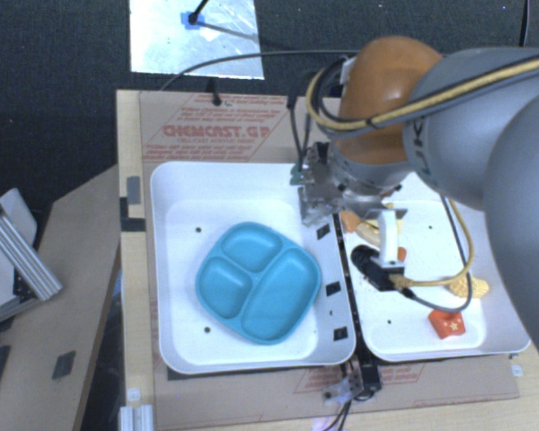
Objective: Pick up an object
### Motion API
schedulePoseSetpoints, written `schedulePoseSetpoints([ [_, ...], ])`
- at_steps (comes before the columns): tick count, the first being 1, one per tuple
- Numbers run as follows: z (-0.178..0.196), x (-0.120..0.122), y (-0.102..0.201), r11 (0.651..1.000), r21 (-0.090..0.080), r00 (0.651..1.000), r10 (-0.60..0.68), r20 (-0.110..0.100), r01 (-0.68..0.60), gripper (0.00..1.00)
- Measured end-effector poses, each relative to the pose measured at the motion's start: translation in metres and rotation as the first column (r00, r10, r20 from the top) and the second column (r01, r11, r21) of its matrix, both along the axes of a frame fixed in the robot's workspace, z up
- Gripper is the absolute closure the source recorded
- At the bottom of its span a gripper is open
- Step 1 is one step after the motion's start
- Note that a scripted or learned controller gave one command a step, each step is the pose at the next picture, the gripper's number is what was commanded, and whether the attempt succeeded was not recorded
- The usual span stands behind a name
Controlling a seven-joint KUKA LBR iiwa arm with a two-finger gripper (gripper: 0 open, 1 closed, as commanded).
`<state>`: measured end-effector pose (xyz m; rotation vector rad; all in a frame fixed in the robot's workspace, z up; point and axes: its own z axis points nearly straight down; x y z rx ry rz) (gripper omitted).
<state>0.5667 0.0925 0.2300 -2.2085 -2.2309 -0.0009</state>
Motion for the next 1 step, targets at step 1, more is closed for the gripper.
schedulePoseSetpoints([
  [1, 0.0008, 0.0008, -0.0036, 1.000, -0.002, 1.000, -0.007, 0.002, 0.007, 0.00],
])
